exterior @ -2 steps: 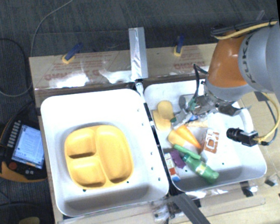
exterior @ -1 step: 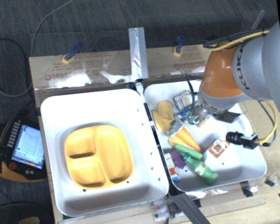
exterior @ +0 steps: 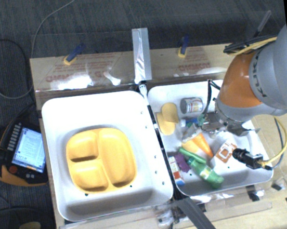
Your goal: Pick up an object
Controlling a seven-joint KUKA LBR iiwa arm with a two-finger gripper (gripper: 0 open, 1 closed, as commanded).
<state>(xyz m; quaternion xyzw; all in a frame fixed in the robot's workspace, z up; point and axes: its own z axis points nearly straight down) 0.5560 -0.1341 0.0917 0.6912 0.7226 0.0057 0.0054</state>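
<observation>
My gripper (exterior: 205,122) hangs low over the middle of the right bin (exterior: 256,177), coming off the grey arm with the orange band (exterior: 238,86). Just below and left of it lies an orange cone-shaped object (exterior: 199,145). A green bottle (exterior: 202,167) lies slantwise under that. A silver can (exterior: 191,105) lies on its side just above the gripper. A pale yellow piece (exterior: 167,117) sits at the bin's upper left. A small white and orange packet (exterior: 225,153) lies to the gripper's lower right. Nothing can be seen held.
The left bin (exterior: 55,118) holds a yellow divided tray (exterior: 100,158). A purple item (exterior: 182,163) and a small red and white piece (exterior: 176,173) lie by the right bin's left wall. The arm covers the right bin's upper right part.
</observation>
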